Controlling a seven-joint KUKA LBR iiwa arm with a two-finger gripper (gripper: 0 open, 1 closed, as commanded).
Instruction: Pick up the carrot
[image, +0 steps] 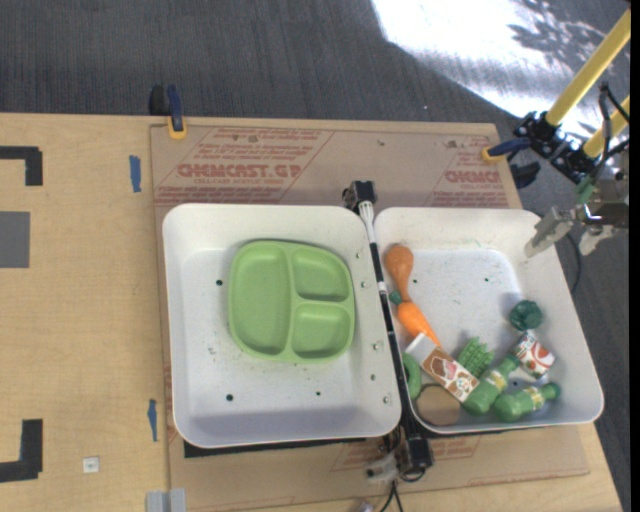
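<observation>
Beside carrot (417, 320): chicken leg (398, 264), carton (447, 372).

One fixed camera above the bench (80, 300) — slanted downward, both bins framed

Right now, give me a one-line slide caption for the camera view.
Gripper at the right bin's far right corner, carrot lying by the divider; green plate in left bin.
</observation>
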